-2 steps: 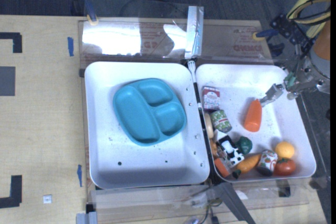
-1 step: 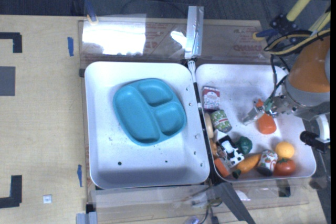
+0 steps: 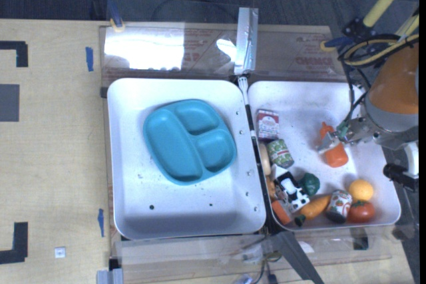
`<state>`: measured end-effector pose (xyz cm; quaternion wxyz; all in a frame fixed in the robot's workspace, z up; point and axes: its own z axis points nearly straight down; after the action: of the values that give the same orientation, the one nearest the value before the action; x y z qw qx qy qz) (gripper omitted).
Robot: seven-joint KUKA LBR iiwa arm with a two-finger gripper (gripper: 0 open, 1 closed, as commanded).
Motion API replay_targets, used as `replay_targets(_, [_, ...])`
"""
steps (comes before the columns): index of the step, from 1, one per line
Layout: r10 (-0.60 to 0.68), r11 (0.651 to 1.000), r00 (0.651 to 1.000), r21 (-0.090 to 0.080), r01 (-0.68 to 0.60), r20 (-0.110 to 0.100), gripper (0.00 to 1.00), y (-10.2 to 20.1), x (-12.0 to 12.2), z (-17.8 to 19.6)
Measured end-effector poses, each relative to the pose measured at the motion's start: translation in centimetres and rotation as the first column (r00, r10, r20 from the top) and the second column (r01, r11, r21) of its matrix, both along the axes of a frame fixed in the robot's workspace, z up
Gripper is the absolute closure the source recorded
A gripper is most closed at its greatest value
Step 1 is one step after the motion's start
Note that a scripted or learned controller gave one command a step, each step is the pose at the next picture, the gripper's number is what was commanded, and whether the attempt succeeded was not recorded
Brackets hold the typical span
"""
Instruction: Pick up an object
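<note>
A: Where is the claw (image 3: 344,132) being seen, and how is it being held?

B: It is being seen low over the right bin (image 3: 293,93), at that bin's right side, with the grey arm (image 3: 399,100) reaching in from the right. Whether it is apart or together cannot be told; the tips are being blurred among cables.

A: What is lying closest to it?

B: An orange piece (image 3: 335,155) is lying just beside it, on the near side. Nothing is being seen clamped. Further off, a yellow ball (image 3: 361,190), a red tomato (image 3: 361,211) and a carrot (image 3: 315,207) are being crowded along the near wall, with a red carton (image 3: 267,124) to the left.

A: And beyond that?

B: A blue divided plate (image 3: 191,140) is sitting in the left bin (image 3: 126,163) on the worktop (image 3: 46,143).

A: What is likely to be going wrong?

B: The orange piece is probably being approached off-centre, so it may be nudged aside rather than gripped. The bin's right wall is also near and could be struck.
</note>
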<state>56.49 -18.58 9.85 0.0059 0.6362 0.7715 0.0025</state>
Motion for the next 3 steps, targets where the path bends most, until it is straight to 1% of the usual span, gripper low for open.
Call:
replay_targets(1, [0.031,1.000,1.000,0.001,-0.031,-0.004,1.00,-1.9,0.5,-1.0])
replay_targets(2, [0.030,1.000,1.000,-0.001,-0.030,0.001,1.00,-1.9,0.7,0.1])
replay_targets(3, [-0.030,1.000,1.000,0.002,0.030,-0.003,1.00,3.0,-1.4,9.6])
